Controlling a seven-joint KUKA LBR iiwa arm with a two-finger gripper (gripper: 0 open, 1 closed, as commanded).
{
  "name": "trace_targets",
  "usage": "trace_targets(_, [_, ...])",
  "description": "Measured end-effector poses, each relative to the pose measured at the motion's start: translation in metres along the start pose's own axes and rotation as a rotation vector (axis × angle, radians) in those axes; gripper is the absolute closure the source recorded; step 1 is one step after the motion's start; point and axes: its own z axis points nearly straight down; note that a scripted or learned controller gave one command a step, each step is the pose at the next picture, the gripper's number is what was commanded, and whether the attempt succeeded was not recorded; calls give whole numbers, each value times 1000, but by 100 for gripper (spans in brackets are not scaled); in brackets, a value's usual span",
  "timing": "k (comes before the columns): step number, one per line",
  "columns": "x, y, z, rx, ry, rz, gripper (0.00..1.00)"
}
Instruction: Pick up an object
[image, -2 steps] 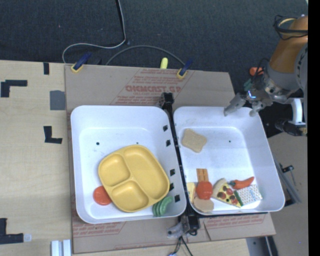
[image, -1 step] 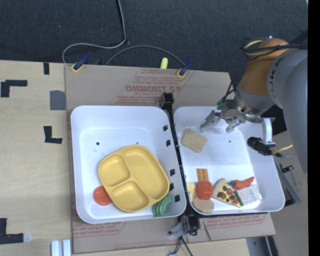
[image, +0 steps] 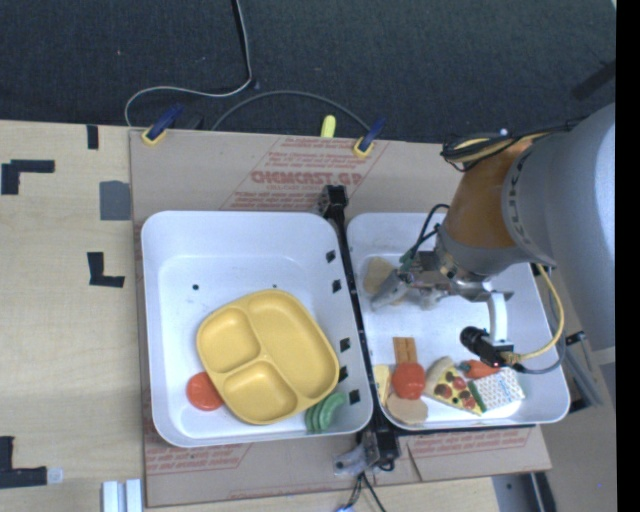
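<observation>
One pincer (image: 385, 290) low over tan blurred object (image: 378, 270)

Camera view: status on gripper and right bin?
Two-finger gripper low in right white bin, nothing visibly held. Red tomato toy and pizza slice toy lie nearer the front wall. Nothing in the way.

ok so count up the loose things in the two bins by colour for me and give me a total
Yellow: 1, the divided tray
Red or orange: 2, the ball beside the tray and the round piece in the right bin
Green: 1, the ridged piece
Tan or brown: 2, the stick and the flat oval
Multicoloured: 1, the pizza slice
Total: 7
</observation>
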Motion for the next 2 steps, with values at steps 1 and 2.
trace_targets(1, [10, -69, 5, -2, -1, 4, 0])
trace_targets(2, [11, -65, -5, -7, -1, 1, 100])
